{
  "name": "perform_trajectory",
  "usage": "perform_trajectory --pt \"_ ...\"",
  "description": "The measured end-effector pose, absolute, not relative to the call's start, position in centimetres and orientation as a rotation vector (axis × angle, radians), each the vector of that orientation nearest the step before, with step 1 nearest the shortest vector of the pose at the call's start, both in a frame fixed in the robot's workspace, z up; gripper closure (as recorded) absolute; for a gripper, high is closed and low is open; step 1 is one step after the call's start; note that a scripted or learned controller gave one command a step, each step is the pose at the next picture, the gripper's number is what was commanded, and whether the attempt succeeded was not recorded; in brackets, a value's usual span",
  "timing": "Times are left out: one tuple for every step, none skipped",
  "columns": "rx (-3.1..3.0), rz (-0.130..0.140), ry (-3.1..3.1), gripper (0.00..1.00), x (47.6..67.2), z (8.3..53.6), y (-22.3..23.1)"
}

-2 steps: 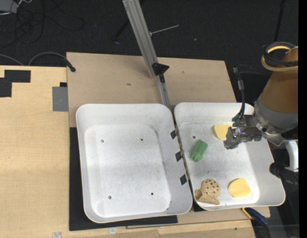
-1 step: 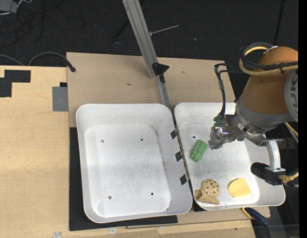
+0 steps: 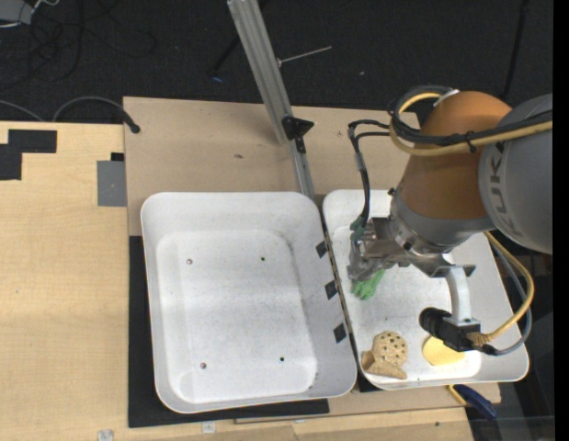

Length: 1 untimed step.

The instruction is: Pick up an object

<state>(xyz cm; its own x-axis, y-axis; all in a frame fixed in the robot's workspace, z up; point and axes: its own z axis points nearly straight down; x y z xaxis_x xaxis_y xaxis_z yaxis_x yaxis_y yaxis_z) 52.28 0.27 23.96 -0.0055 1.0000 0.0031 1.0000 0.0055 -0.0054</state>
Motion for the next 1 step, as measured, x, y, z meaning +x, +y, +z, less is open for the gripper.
perform_trajectory --pt "-2.212 0.006 -2.221 1.0 52.68 22.95 4.88"
